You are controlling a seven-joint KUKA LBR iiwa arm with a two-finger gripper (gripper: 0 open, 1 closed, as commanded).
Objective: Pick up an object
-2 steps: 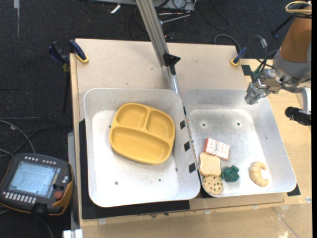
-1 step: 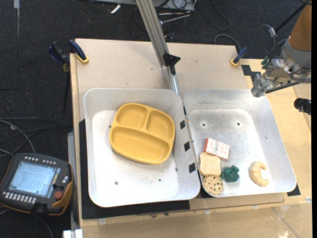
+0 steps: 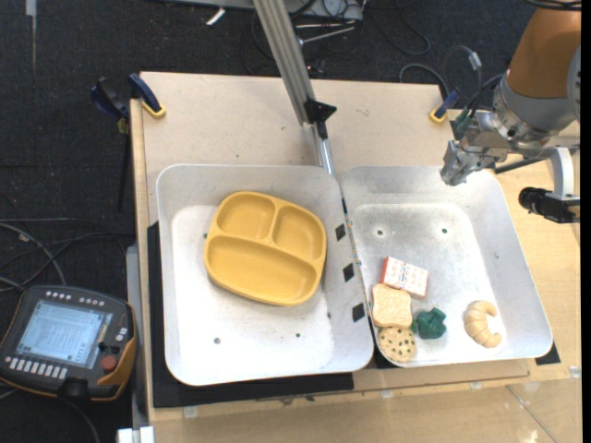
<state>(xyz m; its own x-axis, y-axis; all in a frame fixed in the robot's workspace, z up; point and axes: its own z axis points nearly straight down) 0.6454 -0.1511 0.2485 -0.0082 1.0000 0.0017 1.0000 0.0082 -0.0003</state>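
The arm is reaching in over the upper right corner of the right bin (image 3: pixel 517 247), its orange band sitting high above the grey wrist, and the end effector (image 3: pixel 454 171) is hanging just over that bin's far rim, well apart from everything lying inside. From where I am standing, nothing is sitting between its tips; how wide it is spread I cannot tell, since the tip is small and blurred. All the small things are gathering at the near end of the right bin: a white and red packet (image 3: pixel 405 276) is lying tilted toward the bin's middle, a slice of toast (image 3: pixel 391 306) is resting just below it and touching it, a round cookie (image 3: pixel 398 343) is sitting below the toast against the bin's near left corner, a dark green lump (image 3: pixel 429 323) is lying just beside the toast on the side away from the left bin, and a pale croissant (image 3: pixel 483 324) is lying farther along toward the right bin's outer wall. Beside the right bin, the left bin (image 3: pixel 185 340) is carrying a yellow divided plate (image 3: pixel 266 247), lying flat and slightly turned. Both bins are resting on the tan table (image 3: pixel 240 118).
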